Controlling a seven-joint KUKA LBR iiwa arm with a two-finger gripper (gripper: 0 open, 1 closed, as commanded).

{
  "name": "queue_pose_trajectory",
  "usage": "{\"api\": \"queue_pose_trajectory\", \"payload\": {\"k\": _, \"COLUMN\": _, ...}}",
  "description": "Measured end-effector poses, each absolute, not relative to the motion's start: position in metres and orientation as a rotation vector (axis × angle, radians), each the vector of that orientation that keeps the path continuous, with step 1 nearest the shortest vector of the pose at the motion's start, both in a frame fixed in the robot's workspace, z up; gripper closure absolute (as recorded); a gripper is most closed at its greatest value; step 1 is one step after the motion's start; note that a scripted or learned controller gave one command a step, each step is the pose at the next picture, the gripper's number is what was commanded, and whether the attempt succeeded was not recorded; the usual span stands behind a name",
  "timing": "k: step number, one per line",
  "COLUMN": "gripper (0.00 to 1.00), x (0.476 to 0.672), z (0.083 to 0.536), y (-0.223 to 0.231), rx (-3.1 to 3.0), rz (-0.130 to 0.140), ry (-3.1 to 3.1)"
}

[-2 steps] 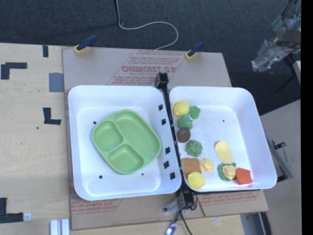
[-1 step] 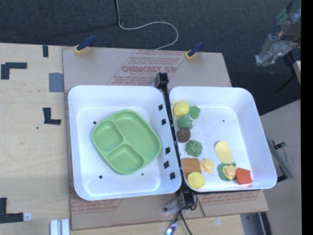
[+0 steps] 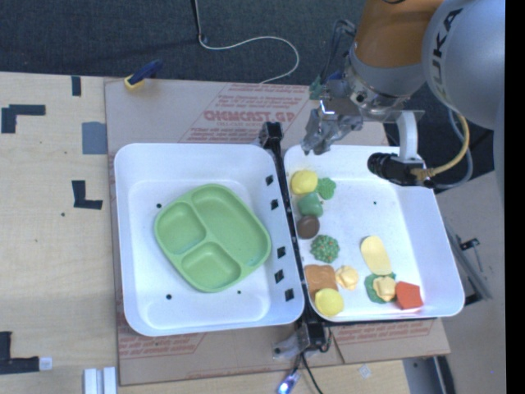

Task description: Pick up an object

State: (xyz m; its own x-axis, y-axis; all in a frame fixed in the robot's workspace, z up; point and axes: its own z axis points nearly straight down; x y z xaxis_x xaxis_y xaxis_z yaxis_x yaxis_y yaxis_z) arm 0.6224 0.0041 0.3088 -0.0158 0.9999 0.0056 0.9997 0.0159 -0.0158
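Note:
My gripper [image 3: 317,144] hangs above the far left corner of the right bin [image 3: 426,228], a little beyond a yellow ball [image 3: 303,180]. Nothing shows between its fingers. Close to the ball lie a green leafy piece [image 3: 326,189], a dark green piece [image 3: 310,205] and a brown round piece [image 3: 308,226]. Further forward are a green broccoli head [image 3: 325,247], a brown bread-like block [image 3: 321,277], a second yellow ball [image 3: 329,303], a pale yellow oval [image 3: 376,254], a small yellow piece [image 3: 347,277], a yellow-green piece [image 3: 381,288] and a red-orange block [image 3: 408,295].
The left bin [image 3: 135,220] holds a green divided tray [image 3: 212,236]. A black divider [image 3: 279,212] runs between the two bins. A yellow and blue clip [image 3: 142,75] lies on the bench behind the left bin, and a white cable [image 3: 246,43] loops across the dark floor at the back.

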Motion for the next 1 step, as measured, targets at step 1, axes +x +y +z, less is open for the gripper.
{"api": "queue_pose_trajectory", "payload": {"k": 1, "gripper": 1.00, "x": 0.6040, "z": 0.3898, "y": 0.1042, "rx": -2.208, "rz": -0.011, "ry": -2.237}}
